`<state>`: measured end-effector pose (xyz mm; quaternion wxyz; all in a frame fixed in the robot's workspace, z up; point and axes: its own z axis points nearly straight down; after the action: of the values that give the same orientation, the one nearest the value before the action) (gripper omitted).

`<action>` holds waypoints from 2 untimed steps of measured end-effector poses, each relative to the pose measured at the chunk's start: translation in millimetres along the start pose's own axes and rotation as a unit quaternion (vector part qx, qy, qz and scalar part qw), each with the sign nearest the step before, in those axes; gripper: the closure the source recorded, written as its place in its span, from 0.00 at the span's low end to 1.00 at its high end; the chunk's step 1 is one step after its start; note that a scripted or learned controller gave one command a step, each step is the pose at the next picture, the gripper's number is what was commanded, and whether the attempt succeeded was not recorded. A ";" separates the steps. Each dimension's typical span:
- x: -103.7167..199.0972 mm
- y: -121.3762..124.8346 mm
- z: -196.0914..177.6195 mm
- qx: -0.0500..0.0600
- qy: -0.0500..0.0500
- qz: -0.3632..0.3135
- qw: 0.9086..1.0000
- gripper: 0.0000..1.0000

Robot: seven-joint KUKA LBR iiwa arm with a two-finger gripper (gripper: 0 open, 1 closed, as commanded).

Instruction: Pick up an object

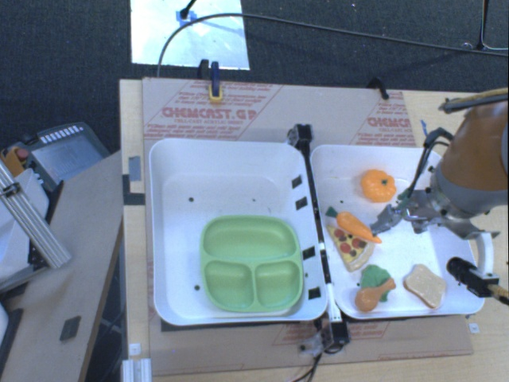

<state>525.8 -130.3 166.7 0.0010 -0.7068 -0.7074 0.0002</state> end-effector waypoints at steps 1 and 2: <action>9.0 -3.0 47.1 0.001 0.000 0.000 1.000 0.00; 8.0 -1.5 34.1 -0.002 -0.001 0.000 1.000 1.00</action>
<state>524.3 -122.2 132.6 -0.0015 -0.7070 -0.7072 -0.0007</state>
